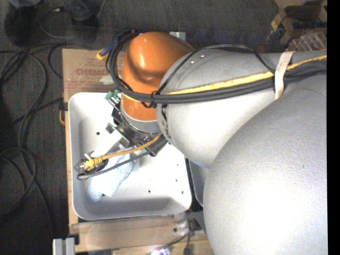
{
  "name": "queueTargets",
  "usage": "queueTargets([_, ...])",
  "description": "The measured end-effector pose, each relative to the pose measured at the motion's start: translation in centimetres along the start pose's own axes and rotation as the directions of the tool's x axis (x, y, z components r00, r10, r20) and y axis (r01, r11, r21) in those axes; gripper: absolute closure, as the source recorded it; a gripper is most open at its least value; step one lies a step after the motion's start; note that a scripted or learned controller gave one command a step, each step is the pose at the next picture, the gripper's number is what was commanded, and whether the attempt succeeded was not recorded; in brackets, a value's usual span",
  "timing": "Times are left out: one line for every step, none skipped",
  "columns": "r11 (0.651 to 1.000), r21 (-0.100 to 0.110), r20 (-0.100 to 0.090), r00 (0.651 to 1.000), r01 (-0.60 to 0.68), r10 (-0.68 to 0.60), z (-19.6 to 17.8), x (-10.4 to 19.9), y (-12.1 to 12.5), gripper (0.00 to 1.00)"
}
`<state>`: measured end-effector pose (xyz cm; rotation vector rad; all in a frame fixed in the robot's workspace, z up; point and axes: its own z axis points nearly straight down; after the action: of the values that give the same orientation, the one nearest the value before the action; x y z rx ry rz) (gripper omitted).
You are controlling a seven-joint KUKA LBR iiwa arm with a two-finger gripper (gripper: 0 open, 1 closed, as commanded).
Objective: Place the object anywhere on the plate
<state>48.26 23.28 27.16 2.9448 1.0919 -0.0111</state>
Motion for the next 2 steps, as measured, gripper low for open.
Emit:
queueTargets([0.998, -0.003, 0.001, 0.998, -0.065, 0.065, 4.2, -1.2, 6.1, 1.0])
queueTargets([0.962, -0.001, -0.001, 0.962, -0.273, 0.273, 0.4, 0.7, 0.7, 1.0])
